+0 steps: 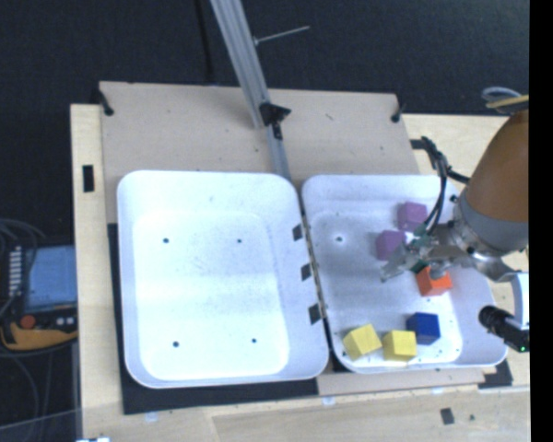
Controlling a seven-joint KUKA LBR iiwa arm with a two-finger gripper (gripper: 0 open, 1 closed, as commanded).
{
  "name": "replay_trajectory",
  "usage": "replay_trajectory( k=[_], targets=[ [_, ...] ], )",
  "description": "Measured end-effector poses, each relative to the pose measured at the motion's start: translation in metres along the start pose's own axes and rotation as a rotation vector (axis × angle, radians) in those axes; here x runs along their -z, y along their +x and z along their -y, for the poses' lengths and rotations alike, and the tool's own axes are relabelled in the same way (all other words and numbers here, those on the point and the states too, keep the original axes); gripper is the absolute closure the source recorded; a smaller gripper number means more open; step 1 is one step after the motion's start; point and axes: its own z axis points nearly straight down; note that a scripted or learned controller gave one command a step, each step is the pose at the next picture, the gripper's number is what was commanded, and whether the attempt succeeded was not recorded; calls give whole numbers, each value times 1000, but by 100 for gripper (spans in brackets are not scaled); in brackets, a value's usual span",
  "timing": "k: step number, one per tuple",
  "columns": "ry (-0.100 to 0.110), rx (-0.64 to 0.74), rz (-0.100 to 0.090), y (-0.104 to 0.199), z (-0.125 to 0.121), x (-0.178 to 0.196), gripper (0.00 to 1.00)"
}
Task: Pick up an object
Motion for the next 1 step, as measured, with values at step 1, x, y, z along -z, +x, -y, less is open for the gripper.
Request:
replay_trajectory(
  k=[1],
  targets=[
    [-1, -2, 1, 0, 0, 0, 0]
  ],
)
